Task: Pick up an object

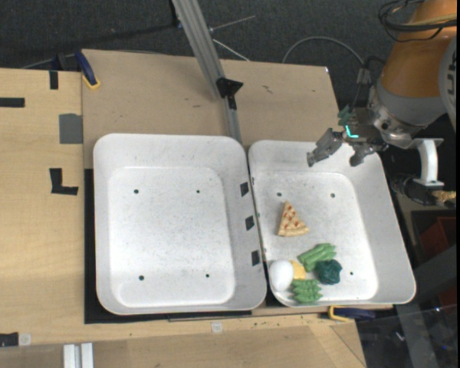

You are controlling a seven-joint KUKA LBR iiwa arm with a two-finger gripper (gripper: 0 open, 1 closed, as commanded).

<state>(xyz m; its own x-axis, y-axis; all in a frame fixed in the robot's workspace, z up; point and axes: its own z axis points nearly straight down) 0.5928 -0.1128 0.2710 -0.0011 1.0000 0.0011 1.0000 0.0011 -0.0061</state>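
The task names no single thing, so the candidates are the small items in the right bin (pixel 368 205). A pizza slice (pixel 291 221) — tan with a red lattice — lies alone near the middle of that bin, a little left of centre. Below it, toward the lower edge of the frame, a cluster sits in the bin's lower left corner: a white egg (pixel 280 273) at the left, a yellow piece (pixel 298 269) just beside it, a green leafy piece (pixel 317 254) above and to the right, a dark teal lump (pixel 329 271) touching that, and another green piece (pixel 307 290) lowest of all. The cluster's items press together; the pizza slice lies apart from them.

The gripper (pixel 339 150) hangs over the upper edge of the right bin, in the upper right of the frame, well apart from the pizza slice and farther still from the cluster. Its two fingers are spread wide — one points left and down, the other sits to the right — and nothing is between them. The arm (pixel 414 67), orange above the wrist, enters from the frame's right edge.

The left bin (pixel 107 205) fills the centre-left of the frame, touching the right bin along their shared edge. A grey pole (pixel 203 44) slants from the top of the frame to a black clamp above that seam.
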